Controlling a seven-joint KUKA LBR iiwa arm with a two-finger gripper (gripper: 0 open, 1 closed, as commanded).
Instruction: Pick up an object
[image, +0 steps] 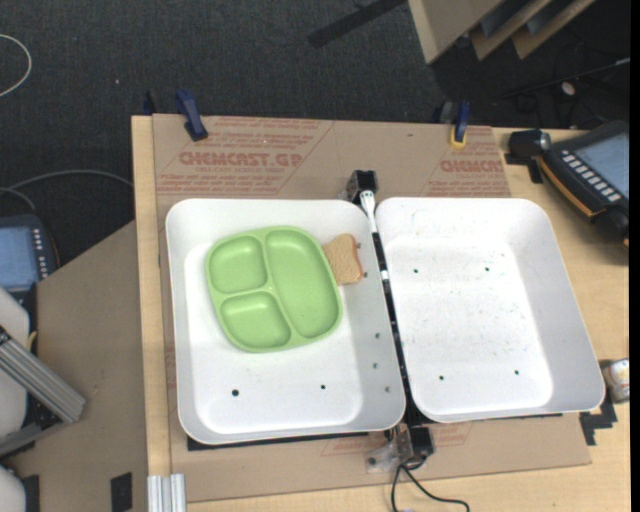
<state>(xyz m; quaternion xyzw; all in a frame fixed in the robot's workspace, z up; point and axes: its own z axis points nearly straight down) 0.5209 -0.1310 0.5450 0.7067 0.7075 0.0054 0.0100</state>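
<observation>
Work is all ahead: green plate (272, 290) and tan biscuit (345, 259) lie untouched in one bin (280, 390). What the gripper holds cannot be told.

Tan object's (345, 259) left edge under green plate (272, 290)

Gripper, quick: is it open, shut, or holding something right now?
Gripper: cannot be told.
The tan cracker lies loose in the left bin, against the green plate.
</observation>
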